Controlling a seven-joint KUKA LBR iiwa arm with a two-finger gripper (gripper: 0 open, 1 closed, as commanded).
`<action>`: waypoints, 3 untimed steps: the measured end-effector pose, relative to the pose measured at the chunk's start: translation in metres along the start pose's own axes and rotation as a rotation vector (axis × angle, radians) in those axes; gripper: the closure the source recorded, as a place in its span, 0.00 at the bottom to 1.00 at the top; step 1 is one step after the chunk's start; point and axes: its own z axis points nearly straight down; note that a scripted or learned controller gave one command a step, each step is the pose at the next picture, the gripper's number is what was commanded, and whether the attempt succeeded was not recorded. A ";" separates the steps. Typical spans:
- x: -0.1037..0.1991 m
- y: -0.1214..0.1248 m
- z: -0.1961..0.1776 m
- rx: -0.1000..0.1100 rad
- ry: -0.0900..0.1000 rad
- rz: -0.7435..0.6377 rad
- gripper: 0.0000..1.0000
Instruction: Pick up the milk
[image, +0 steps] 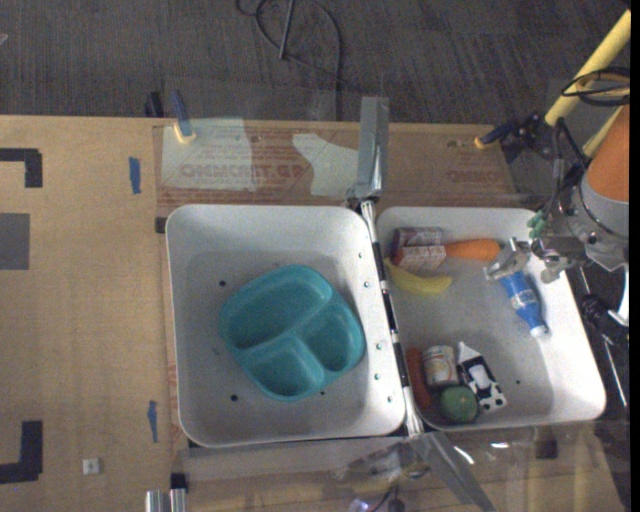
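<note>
Gripper (530, 262) over the right bin (590, 400), just above a blue tube (523, 300); open or shut, hard to tell. Milk carton (480, 378) near the front, beside a green apple (458, 403).

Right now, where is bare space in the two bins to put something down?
The left bin is bare around the teal tray. In the right bin, the floor between banana, blue tube and milk carton is bare. Its near-left corner and far-left edge are crowded.
</note>
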 end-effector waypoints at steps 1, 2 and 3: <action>0.051 -0.054 0.107 0.000 -0.001 -0.056 0.00; 0.057 -0.071 0.138 -0.020 -0.005 -0.185 0.00; 0.053 -0.072 0.128 -0.021 -0.008 -0.176 1.00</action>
